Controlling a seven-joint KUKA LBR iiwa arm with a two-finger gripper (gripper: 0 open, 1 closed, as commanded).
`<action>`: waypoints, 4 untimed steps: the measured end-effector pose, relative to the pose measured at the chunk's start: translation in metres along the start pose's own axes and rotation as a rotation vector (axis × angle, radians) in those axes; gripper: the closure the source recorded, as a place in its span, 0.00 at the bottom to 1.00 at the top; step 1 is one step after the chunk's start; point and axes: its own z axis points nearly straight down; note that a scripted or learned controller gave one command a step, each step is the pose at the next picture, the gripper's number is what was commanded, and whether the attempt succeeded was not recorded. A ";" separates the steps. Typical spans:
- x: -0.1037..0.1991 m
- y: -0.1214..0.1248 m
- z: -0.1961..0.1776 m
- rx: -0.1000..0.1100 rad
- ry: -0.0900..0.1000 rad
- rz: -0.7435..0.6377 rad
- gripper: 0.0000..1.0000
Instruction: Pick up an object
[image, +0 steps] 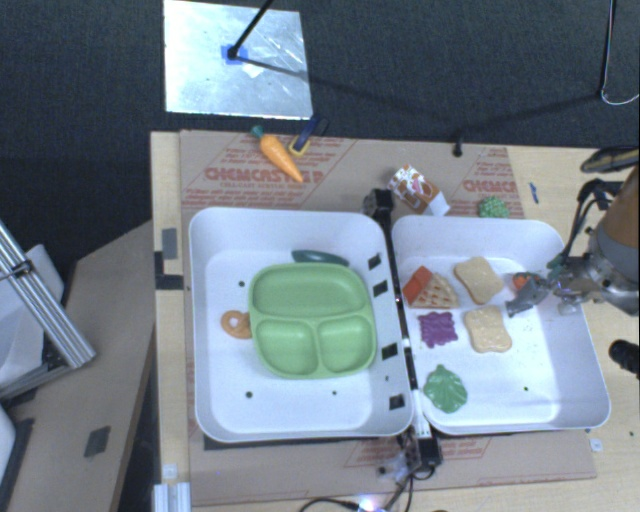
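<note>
The right bin (575, 400) holds several toy foods: a red-orange pizza slice (428, 289), two tan bread slices (478, 278) (487, 328), a purple piece (437, 328) and a green leaf (445, 388). My gripper (528, 296) reaches in from the right, low over the bin's right half, just right of the bread slices. A small red-orange bit (520, 282) shows at its tip; I cannot tell whether it is held.
The left bin (215, 400) carries a green divided plate (310, 320), an orange ring (236, 324) and a dark green piece (320, 258) behind the plate. Beyond the bins lie a toy carrot (280, 156), a small carton (416, 189), a green lump (492, 207) and a foil sheet (237, 60).
</note>
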 end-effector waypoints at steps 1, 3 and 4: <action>0.000 0.003 -0.007 -0.012 -0.003 -0.003 0.00; 0.002 0.003 0.094 -0.014 -0.003 -0.001 0.00; 0.002 0.005 0.080 -0.020 -0.003 -0.003 1.00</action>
